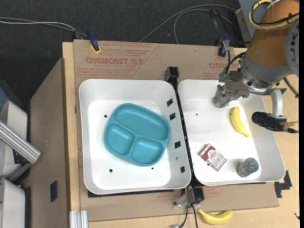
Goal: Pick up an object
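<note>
**Camera view: gripper parked over the right bin, nothing grabbed**

So the gripper (223,98) sits low in the upper part of the right bin (270,175), just left of the banana (239,121). Can't tell how far apart its jaws are, and nothing shows between them. A small red-and-white packet (212,157) and a grey round thing (247,167) lie toward the bin's near edge. The left bin (90,141) holds a teal divided plate (137,134). A second banana (216,216) lies on the bench out front.

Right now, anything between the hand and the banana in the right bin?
Nothing visible. The hand sits over the right bin near its back edge, and the banana lies just beside it on bare bin floor. The card and the grey lump lie nearer the front, off that line.
</note>
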`<state>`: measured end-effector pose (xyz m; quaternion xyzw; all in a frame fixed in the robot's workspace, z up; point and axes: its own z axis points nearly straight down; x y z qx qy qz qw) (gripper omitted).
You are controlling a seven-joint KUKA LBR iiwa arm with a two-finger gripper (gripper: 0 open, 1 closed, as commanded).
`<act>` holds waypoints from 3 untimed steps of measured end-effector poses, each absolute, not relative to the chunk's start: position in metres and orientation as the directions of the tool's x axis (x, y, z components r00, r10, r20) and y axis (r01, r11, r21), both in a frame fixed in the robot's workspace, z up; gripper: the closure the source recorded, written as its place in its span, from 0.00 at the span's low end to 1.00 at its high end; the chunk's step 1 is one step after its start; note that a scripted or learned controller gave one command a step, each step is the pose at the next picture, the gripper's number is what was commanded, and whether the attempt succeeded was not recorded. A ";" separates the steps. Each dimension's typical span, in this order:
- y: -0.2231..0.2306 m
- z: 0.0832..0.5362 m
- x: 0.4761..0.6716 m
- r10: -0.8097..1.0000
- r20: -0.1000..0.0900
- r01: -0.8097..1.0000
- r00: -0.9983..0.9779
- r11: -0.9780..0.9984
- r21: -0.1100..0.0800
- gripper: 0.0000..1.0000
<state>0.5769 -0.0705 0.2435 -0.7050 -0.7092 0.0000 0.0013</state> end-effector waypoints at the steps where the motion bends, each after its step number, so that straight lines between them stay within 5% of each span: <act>1: -0.014 0.244 0.597 1.000 0.001 1.000 -0.007 0.007 0.002 1.00; 3: 0.086 0.226 0.625 1.000 0.001 1.000 -0.005 0.005 0.001 1.00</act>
